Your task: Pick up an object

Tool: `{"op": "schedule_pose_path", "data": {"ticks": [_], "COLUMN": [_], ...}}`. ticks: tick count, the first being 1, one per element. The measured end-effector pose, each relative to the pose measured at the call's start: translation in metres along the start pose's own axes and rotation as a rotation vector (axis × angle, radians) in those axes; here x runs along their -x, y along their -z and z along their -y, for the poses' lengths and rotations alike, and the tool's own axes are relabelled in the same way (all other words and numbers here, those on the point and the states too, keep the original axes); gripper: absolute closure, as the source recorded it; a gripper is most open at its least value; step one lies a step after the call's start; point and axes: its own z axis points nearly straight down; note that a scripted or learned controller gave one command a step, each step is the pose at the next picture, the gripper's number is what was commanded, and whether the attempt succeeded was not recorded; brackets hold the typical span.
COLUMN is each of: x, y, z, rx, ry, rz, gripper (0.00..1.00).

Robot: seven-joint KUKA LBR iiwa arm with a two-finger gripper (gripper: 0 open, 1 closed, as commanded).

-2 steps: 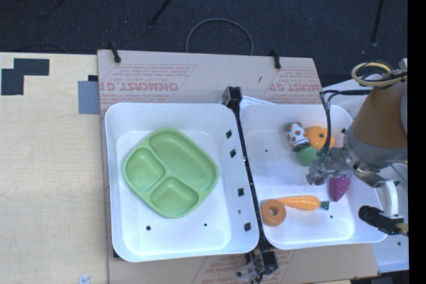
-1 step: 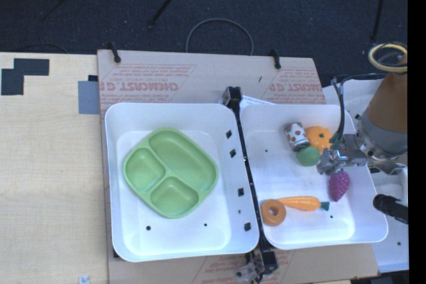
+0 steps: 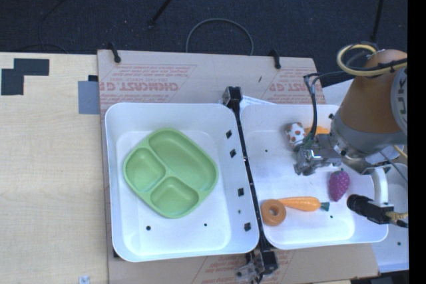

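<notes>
Gripper hangs low in the right bin; how wide it stands I can't tell. Carrot lies just nearer the camera, long axis across the bin, beside a ring and grapes.

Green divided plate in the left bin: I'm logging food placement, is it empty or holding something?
Empty. The green divided plate lies flat and all three compartments show bare green.

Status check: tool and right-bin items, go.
Tool low in right white bin. Purple grape bunch just beside it, no contact seen. Orange carrot and orange ring lying apart, nearer the front. Green divided plate in left bin.
</notes>
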Motion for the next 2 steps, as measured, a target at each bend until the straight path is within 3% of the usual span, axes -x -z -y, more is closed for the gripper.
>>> {"op": "schedule_pose_path", "data": {"ticks": [2], "x": [-0.107], "y": [0.018], "z": [-0.009], "rx": [0.001], "ry": [0.000], "rz": [0.001], "gripper": [1.00]}}
